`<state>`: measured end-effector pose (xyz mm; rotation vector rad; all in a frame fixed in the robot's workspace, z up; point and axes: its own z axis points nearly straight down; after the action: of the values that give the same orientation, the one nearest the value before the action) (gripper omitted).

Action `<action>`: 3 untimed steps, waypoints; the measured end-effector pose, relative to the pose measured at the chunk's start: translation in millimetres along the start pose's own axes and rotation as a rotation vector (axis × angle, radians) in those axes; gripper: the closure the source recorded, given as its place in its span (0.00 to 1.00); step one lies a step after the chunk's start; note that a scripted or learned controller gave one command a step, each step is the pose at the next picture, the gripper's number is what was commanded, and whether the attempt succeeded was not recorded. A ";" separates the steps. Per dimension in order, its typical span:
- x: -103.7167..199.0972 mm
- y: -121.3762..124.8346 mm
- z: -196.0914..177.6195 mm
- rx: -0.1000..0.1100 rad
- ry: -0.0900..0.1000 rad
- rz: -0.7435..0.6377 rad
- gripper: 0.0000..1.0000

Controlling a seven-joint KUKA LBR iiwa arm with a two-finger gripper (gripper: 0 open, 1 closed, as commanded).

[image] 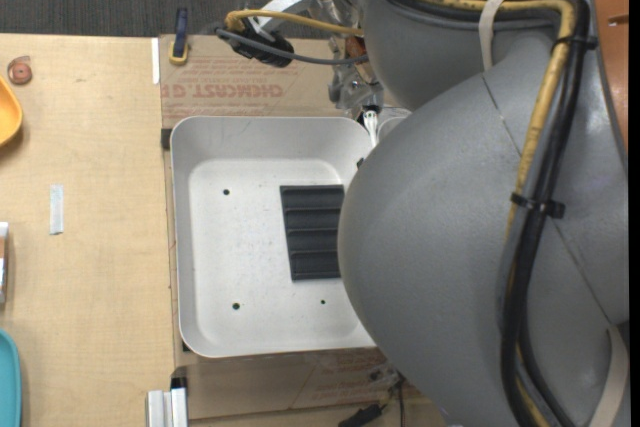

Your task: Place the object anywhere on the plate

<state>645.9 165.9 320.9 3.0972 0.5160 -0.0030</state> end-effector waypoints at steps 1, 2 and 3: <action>24.5 -57.2 -4.2 -0.001 -0.002 -0.227 1.00; 24.5 -57.5 -4.2 -0.001 -0.002 -0.227 0.00; 18.7 -59.1 12.8 -0.001 -0.005 -0.643 0.00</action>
<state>644.5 227.8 308.1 2.7752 1.4675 -0.0105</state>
